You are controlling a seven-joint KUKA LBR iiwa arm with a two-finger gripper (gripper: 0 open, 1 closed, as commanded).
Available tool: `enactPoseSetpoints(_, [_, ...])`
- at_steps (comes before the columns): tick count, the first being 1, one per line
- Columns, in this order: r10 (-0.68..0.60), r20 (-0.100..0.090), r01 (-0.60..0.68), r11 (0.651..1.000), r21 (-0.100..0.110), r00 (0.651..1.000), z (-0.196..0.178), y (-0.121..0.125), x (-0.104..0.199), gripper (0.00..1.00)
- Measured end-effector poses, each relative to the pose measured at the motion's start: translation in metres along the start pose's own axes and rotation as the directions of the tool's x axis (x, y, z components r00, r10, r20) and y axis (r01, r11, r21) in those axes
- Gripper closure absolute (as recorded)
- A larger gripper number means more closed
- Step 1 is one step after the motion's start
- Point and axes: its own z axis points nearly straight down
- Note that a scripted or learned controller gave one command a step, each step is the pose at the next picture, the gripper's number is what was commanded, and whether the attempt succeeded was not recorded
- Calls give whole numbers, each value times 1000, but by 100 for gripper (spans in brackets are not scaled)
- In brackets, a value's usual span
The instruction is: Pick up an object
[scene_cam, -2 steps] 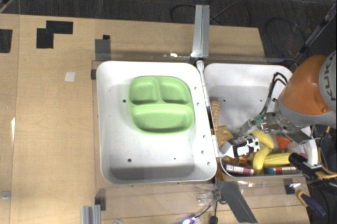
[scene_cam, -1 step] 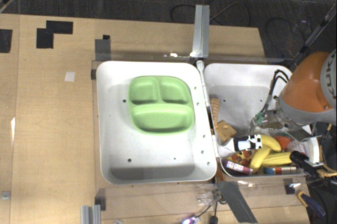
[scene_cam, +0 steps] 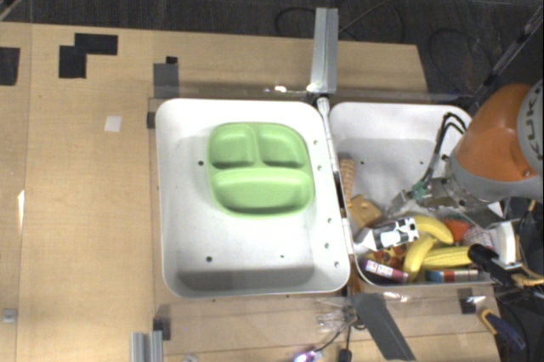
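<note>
A: Plainly, where is the risk seen to lie?

B: Crowding is judged the main hazard. The objects are heaped in the near corner of the right bin [scene_cam: 382, 139], against its front wall: two bananas [scene_cam: 432, 243], a black and white item [scene_cam: 398, 231] just beside them, a brown piece [scene_cam: 364, 212] toward the divider, a reddish item [scene_cam: 384, 270] at the front wall, and something orange-red [scene_cam: 457, 227] behind the bananas. A descent into that heap could be met by two things at once, so that one is pushed aside or nothing is seated squarely. A slip off a banana's curved skin is also thought likely.

A: And the bin wall?

B: The heap is pressed close to the front wall, so a closing stroke there could be fouled by the rim.

A: What is said of the gripper [scene_cam: 422, 193]?

B: It is seen above the heap, just behind the bananas, with the grey and orange arm [scene_cam: 501, 139] over the bin's right side. Its opening cannot be told, since the metal parts are small and tangled with cables. Nothing can be made out as held, and whether an object is touched cannot be decided.

A: And the left bin [scene_cam: 183, 182]?

B: A green divided tray [scene_cam: 259, 167] is laid in it, well apart from the heap.
</note>
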Motion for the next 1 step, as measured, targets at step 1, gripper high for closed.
enactPoseSetpoints(1, [184,8,-184,983,7,983,11,-8,11,0])
